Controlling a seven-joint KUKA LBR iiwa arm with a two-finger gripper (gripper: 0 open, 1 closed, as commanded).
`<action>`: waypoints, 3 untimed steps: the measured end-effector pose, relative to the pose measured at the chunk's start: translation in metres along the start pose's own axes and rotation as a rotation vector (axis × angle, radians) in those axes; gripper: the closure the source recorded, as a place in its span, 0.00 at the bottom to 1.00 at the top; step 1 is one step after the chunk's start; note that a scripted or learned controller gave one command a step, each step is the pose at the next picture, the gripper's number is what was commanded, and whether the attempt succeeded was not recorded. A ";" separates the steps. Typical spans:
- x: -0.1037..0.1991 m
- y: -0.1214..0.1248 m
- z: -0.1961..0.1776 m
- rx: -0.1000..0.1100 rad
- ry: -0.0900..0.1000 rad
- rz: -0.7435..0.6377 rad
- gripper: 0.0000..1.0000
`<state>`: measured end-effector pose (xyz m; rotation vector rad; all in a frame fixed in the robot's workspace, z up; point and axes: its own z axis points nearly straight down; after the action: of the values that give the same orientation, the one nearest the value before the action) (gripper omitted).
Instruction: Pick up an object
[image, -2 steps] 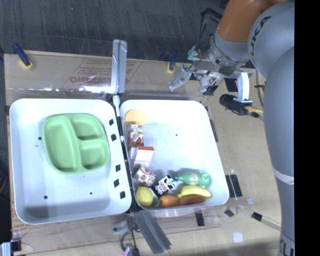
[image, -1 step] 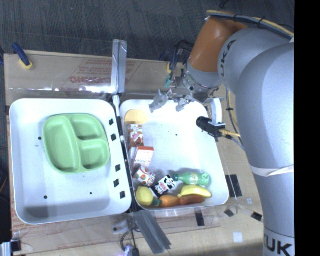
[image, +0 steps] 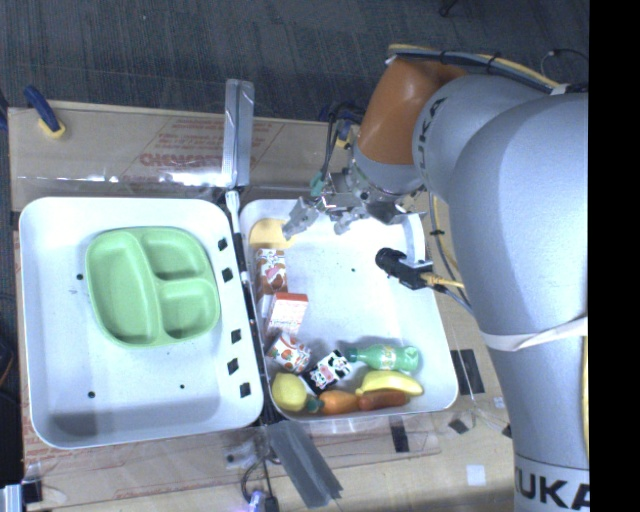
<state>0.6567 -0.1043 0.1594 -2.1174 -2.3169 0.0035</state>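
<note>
Near the far left corner of the right bin (image: 436, 330), the gripper (image: 318, 212) hovers with its two fingers spread apart and nothing between them. One fingertip points toward a pale yellow rounded object (image: 266, 233) that lies in that corner, against the bin's left wall. This is the nearest candidate for pickup.

Handling judgement: the yellow object looks like a light plastic toy food. Expect a smooth, curved, rigid surface that can slip out of a pinch. Grasp across its widest part, away from the wall, so that both fingers have clearance.

Other items lie along the left wall and near edge of the right bin: a small red and white carton (image: 289, 311), a green bottle (image: 385, 357), a banana (image: 390, 382) and a lemon (image: 288, 391). The left bin (image: 50, 330) holds a green divided plate (image: 152, 285).

Limits of view: the arm's large grey body (image: 510, 200) hides the right bin's right edge. The yellow object's exact identity and its far side cannot be made out.
</note>
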 end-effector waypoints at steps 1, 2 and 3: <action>0.010 0.001 0.068 0.001 -0.001 0.061 0.00; 0.054 -0.005 -0.033 -0.002 0.000 0.284 0.00; 0.011 0.001 0.068 0.001 0.000 0.101 0.00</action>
<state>0.6561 -0.0937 0.0911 -2.2311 -2.2075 0.0047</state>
